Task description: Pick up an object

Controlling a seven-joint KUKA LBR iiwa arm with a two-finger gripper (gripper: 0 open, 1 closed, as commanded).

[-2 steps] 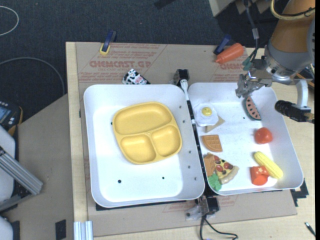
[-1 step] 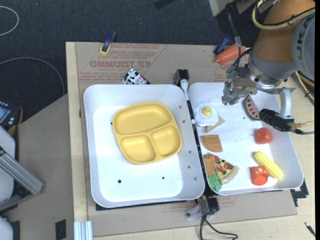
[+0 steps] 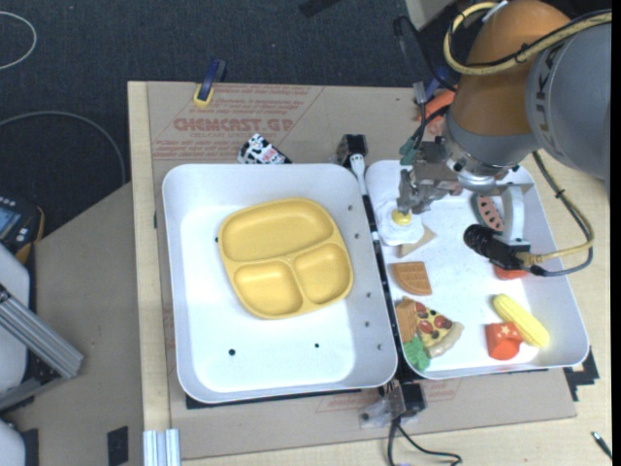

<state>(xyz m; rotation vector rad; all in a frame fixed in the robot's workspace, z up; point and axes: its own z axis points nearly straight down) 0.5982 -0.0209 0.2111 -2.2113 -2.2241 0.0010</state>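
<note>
My gripper (image 3: 411, 202) reaches down into the back left part of the right bin (image 3: 563, 343). Its tips hang right over a fried egg toy (image 3: 403, 222), white with a yellow yolk. I cannot see whether anything sits between the tips. Other toys lie in the same bin: a brown toast slice (image 3: 414, 278), a pizza slice (image 3: 432, 326), a yellow corn cob (image 3: 520, 319), a red piece (image 3: 502, 341) and a watermelon slice (image 3: 488, 212) at the back.
The left bin (image 3: 194, 348) holds a yellow divided plate (image 3: 284, 255). The arm's black cable and connector (image 3: 493, 247) hang over the right bin's middle. A blue and yellow clip (image 3: 207, 83) and a small black-and-white object (image 3: 262, 149) lie on the cardboard behind the bins.
</note>
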